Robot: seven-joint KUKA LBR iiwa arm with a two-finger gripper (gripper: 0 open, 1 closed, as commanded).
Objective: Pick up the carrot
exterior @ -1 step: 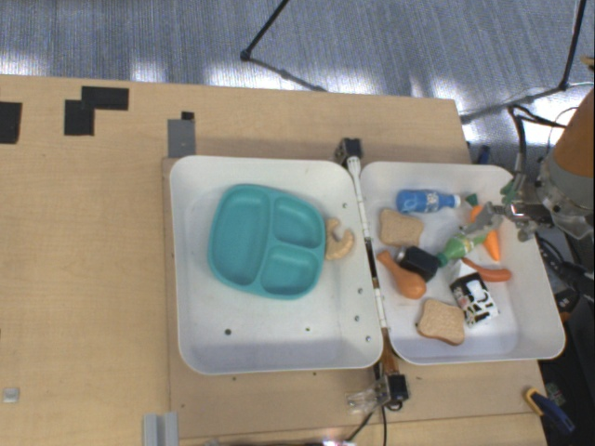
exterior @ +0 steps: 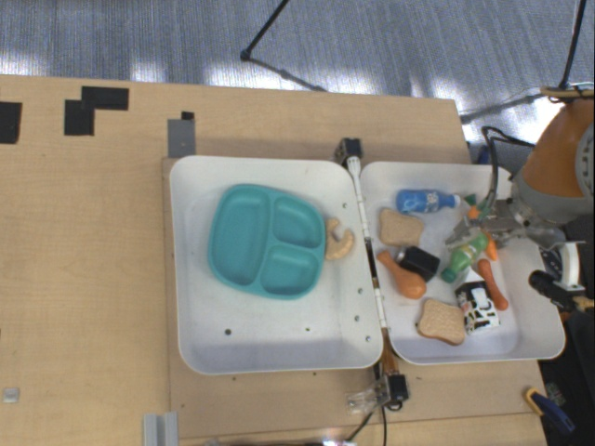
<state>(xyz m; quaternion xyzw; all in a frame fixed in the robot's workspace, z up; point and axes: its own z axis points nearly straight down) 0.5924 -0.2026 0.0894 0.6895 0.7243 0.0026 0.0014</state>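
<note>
One carrot (exterior: 495, 287) just below claw (exterior: 483, 228), right bin (exterior: 539, 342).

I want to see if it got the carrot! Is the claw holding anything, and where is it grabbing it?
I cannot tell. The claw is low in the right bin, among a green bottle and the carrot, but its tips are too blurry.

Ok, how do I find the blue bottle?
Look at the white bin on the view's right, along its far edge. The bottle lies on its side there, beside a bread slice. It is the only blue thing in that bin, unlike the green bottle nearby.
</note>
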